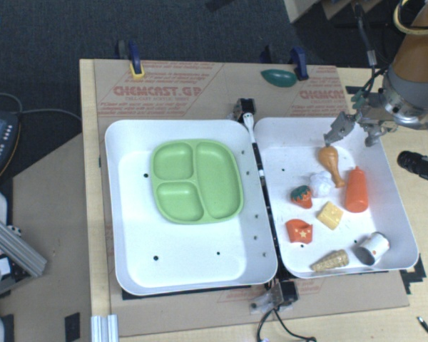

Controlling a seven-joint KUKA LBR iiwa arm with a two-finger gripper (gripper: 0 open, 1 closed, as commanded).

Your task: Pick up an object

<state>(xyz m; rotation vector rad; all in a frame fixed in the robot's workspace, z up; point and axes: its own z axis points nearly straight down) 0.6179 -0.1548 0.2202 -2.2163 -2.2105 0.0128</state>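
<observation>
Right bin [396,212] holds a drumstick [331,162], orange carrot [355,189], white lump [319,183], strawberry [302,196], red piece [299,230], cheese wedge [330,215], cone [330,261], cup [372,247]. Gripper [357,128] above the drumstick, fingers apart, nothing between. Left bin [128,226] holds a green divided plate [197,181]. Board [100,91] reads "CHEMCAST GP", partly faded.

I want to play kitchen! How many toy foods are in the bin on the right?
7: a drumstick at the top, a carrot, a white lump, a strawberry, cheese, a tomato, and a cone at the bottom. None seem hidden.
</observation>
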